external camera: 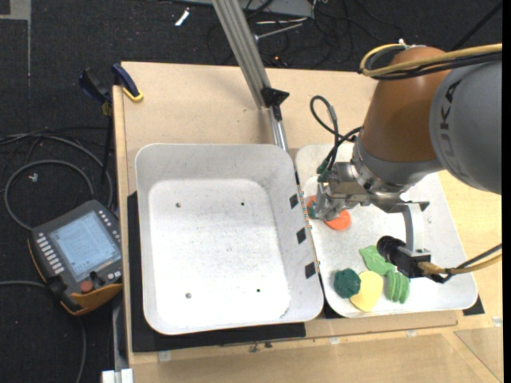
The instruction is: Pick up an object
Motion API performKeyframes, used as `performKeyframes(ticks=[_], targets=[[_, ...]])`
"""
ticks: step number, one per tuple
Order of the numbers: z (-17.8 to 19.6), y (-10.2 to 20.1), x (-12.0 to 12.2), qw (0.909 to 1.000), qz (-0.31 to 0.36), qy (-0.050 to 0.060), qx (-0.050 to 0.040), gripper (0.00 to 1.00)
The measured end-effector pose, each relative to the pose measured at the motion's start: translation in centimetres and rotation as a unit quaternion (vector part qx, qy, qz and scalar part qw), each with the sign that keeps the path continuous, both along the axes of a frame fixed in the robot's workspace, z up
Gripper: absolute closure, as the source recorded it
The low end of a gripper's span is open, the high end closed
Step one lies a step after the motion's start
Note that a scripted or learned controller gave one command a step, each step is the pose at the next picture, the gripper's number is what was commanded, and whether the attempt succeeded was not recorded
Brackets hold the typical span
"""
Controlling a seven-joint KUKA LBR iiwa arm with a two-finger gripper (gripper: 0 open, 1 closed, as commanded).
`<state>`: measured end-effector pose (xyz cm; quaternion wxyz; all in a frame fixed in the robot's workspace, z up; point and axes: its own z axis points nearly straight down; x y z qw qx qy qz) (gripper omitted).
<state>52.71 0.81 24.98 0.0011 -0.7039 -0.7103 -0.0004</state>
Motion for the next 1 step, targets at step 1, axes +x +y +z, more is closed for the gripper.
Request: performKeyframes(ticks=[1], targets=[[-0.26,4.79,-0.74,1.0,0.0,0.0,-0.0002,1.0]])
